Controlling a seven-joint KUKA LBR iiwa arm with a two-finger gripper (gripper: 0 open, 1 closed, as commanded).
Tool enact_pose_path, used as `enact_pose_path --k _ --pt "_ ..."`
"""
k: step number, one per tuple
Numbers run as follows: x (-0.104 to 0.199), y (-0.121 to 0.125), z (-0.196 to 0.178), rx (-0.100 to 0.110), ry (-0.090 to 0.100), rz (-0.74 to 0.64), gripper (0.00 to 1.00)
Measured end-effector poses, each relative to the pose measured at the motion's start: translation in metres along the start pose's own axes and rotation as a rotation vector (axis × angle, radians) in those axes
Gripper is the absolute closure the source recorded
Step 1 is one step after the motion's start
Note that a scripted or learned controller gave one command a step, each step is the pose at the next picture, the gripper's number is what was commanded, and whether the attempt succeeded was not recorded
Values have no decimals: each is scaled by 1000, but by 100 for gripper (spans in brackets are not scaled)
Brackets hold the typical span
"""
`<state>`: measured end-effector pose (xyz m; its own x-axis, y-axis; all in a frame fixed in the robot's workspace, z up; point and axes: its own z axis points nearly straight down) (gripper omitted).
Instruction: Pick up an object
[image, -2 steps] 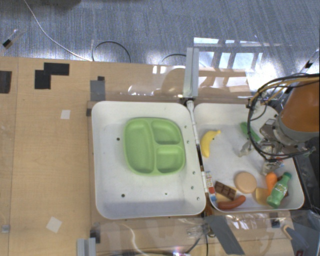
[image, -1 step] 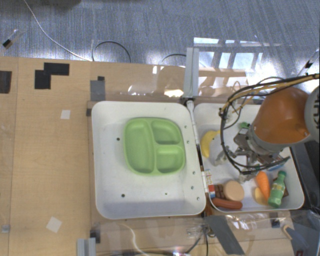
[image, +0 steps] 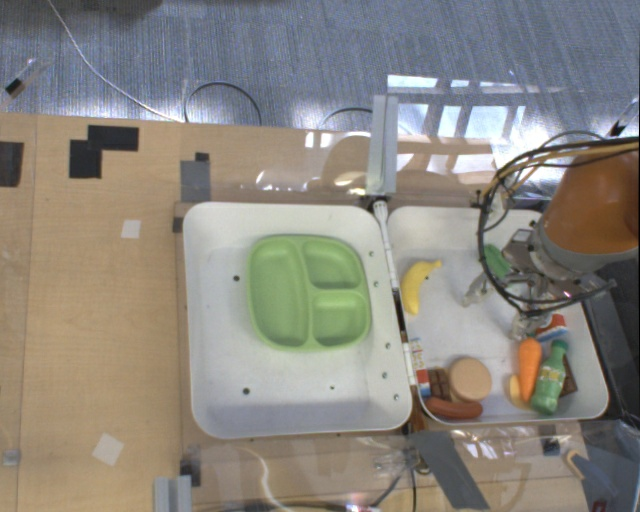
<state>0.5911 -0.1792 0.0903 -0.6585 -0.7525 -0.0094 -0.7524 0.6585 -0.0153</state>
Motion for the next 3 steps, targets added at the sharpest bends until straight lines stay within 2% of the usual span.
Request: enact_pose_path --k 1,2,3 --pt "59 27 -2 -2 1 0 0" --pt "-5 -13 1 -3 -1 -36 0" --pt "41 10 -1 -3 -2 -289 0"
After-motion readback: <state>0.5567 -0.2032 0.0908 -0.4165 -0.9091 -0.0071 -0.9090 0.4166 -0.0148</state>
